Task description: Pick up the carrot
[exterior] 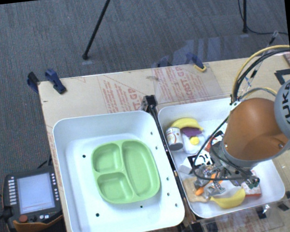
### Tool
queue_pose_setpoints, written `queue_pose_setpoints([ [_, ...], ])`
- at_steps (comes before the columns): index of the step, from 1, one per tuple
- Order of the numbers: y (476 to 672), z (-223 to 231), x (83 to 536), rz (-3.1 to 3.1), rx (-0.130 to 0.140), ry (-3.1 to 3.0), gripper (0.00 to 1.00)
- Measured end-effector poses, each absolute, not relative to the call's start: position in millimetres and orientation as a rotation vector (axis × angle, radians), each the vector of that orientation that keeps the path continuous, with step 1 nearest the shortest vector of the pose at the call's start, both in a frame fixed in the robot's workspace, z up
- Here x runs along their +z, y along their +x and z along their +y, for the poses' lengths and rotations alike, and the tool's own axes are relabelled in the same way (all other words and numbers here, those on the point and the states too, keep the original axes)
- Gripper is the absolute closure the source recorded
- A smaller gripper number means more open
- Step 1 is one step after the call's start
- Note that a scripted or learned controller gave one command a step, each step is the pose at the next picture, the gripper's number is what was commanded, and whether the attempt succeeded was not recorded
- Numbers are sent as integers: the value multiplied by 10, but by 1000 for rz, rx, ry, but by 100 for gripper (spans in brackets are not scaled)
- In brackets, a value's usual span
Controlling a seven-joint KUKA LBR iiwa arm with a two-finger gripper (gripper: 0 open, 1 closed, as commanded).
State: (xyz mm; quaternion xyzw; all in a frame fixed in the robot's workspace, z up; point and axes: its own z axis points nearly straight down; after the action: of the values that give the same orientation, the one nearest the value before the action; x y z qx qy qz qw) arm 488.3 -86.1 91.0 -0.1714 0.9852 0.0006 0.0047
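My gripper (211,177) is low in the right bin (272,189), down among a pile of toy food. The orange wrist band above it hides much of the bin's middle. A small orange piece, which looks like the carrot (198,191), peeks out at the gripper's lower left, right against it. I cannot see whether anything is held. Most of the carrot is hidden under the gripper.
Around the gripper lie a yellow piece (230,199), a banana (184,123) with a purple item (192,131), a small can (174,137) and a fried egg (194,141). The left bin (70,148) holds a green divided plate (125,171). A control pendant (32,197) lies left of the bench.
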Motion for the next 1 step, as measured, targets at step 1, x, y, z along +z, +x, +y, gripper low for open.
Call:
queue_pose_setpoints([
  [1,4874,-466,1888,3125,3,-255,100],
])
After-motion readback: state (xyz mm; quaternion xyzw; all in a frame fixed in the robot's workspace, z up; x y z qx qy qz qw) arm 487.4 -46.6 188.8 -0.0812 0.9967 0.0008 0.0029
